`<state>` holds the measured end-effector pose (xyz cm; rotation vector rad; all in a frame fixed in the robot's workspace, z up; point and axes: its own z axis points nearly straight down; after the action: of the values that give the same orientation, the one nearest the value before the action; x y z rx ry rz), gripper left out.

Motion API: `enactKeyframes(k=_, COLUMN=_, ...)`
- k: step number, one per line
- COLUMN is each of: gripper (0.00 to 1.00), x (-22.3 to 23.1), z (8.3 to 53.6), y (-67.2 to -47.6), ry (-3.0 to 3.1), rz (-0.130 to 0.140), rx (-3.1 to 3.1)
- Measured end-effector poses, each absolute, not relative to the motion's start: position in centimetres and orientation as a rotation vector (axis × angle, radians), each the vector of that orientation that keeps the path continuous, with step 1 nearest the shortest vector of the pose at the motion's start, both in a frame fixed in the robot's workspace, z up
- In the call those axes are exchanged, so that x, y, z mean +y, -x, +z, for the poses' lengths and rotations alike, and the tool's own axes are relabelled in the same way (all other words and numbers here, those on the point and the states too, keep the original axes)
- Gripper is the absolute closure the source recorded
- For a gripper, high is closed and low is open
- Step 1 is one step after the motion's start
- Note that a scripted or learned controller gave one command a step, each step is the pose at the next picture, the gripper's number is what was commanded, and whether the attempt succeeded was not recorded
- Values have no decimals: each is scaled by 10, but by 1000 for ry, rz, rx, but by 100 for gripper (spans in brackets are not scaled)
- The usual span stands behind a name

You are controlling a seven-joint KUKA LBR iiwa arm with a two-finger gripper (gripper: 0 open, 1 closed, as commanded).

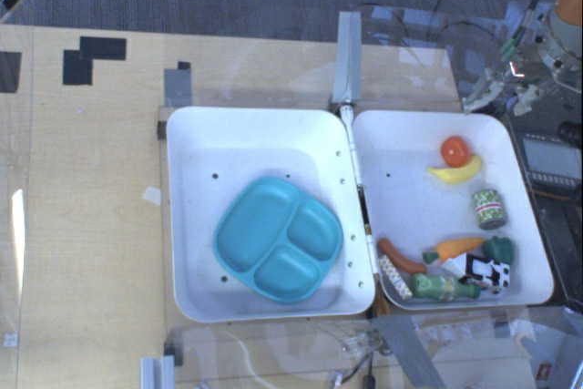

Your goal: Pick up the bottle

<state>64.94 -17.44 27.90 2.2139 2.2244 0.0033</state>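
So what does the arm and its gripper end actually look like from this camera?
At the view's upper right the arm shows an orange band over a pale grey wrist section. Thin cables run along it. Below hangs the gripper, a cluttered assembly of light metal and translucent parts; finer detail is too blurred to make out.

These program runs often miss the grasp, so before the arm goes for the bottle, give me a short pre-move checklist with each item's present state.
1. Bottle located: green bottle lies on its side at the right bin's front edge. Ok.
2. Space around it: toy cow, carrot and sausage crowd it. Not ok.
3. Gripper outside the bin, beyond its far right corner. Ok.
4. Finger state: cannot tell.
5. Straight path over tomato, banana and can: cannot tell.
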Motion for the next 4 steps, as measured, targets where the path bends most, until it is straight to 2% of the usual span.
enactKeyframes(k=1, gripper=0, x=-111, z=187, y=-646, ry=-2605, rz=3, rx=1754)
enactKeyframes(k=2, gripper=0, x=-38, z=207, y=-605, ry=-2465, rz=3, rx=1946)
enactKeyframes(k=3, gripper=0, x=70, z=184, y=-586, ry=-2682, rz=2, rx=1638)
enactKeyframes(k=4, gripper=0, x=74, z=210, y=-627, ry=-2489, rz=4, rx=1915)
